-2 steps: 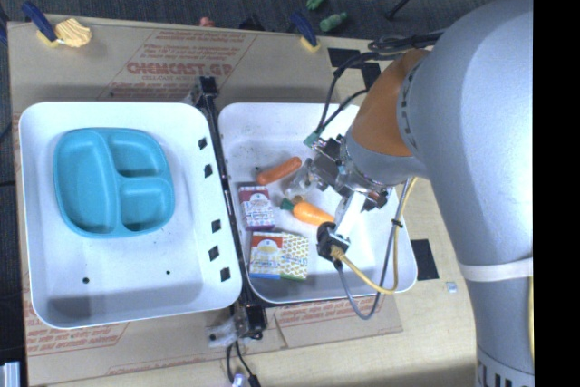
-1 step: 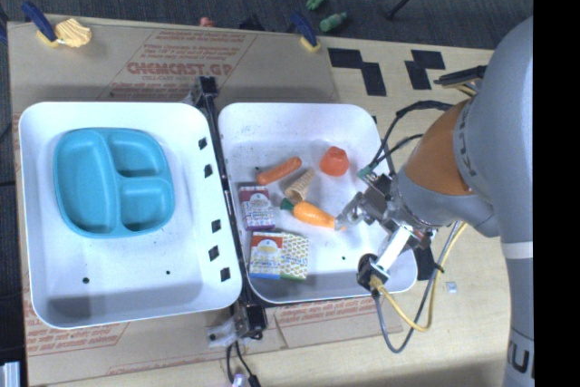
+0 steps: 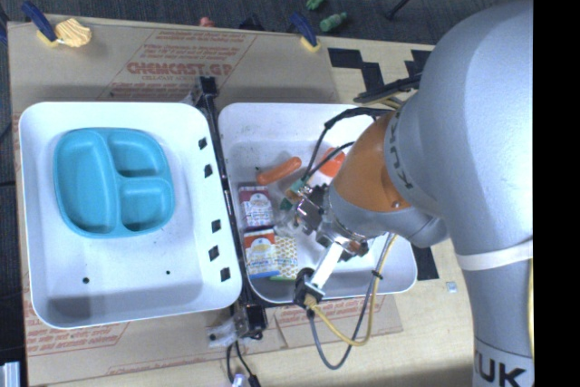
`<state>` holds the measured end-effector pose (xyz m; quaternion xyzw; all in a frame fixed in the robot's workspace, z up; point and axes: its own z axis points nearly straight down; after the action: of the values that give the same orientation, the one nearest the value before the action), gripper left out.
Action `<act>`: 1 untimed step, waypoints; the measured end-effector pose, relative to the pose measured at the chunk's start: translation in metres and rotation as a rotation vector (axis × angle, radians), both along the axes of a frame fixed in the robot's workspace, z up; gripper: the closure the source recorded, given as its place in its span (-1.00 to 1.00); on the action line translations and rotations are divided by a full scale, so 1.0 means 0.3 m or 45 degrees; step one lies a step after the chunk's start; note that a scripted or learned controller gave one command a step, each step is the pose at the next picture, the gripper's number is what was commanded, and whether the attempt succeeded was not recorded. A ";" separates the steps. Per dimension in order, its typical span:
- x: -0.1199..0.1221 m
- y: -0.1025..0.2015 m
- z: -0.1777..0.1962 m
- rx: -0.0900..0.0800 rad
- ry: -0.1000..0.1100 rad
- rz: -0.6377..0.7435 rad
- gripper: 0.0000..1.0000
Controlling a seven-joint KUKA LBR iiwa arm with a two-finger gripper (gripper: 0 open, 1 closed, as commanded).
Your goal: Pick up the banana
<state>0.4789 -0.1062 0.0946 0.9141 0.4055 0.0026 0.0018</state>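
My arm reaches in from the right and hangs low over the right bin. Its orange band and grey wrist cover the middle and right of that bin, hiding whatever lies under them. The gripper points down into the bin's centre, next to a small green piece and just right of a printed packet.
An orange carrot-like item lies at the back of the right bin, with another orange piece beside the wrist. A second packet lies near the front wall. The left bin holds a blue divided tray. Cables loop over the right bin's front rim.
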 end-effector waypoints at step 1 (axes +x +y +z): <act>0.254 0.131 0.326 0.005 0.011 0.108 -1.00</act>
<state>0.5550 -0.0670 0.1923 0.8960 0.4440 -0.0004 -0.0017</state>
